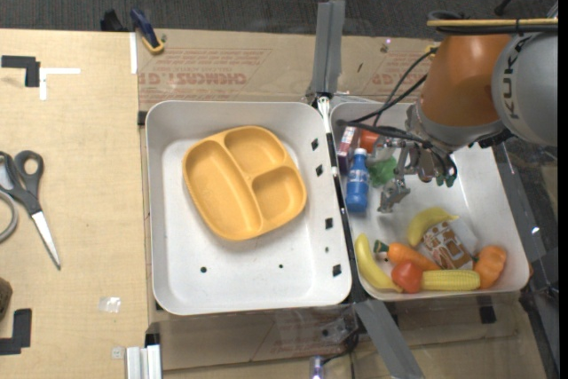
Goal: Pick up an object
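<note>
The right bin [501,191] holds the toy objects. A blue bottle [357,182] lies along its left wall, with a small red item [348,138] behind it and a green piece [383,169] beside it. Along the front lie a yellow banana [368,264], a carrot [406,254], a red tomato [407,277], a corn cob [451,280], an orange pepper [490,264], a second banana [426,223] and a brown snack packet [445,246]. My gripper [417,185] hangs open over the bin's middle, right of the green piece, with nothing between its fingers.
The left bin [169,217] carries a yellow divided plate [244,182]. Scissors [31,200] lie on the bench at far left. Black cables [399,98] run from the arm across the right bin's back edge.
</note>
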Motion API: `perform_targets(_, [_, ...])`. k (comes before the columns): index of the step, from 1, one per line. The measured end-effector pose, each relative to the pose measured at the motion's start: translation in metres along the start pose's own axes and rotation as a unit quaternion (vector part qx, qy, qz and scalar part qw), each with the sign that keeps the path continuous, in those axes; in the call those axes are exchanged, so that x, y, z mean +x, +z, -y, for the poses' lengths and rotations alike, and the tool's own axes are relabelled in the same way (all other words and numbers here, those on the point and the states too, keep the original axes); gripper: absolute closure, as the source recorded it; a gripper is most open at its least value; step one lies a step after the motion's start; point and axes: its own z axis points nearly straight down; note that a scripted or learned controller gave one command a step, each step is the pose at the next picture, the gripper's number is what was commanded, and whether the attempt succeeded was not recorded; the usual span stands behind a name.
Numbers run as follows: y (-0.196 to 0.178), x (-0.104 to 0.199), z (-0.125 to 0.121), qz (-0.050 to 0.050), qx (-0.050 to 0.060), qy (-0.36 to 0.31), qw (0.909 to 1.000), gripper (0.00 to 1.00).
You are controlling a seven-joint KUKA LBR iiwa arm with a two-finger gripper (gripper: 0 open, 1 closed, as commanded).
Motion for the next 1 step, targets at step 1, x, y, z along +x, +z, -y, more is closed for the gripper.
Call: perform_targets(1, [0.0017,-0.0217,0.0041,-0.004,0.001,-0.007,1.0,0.0])
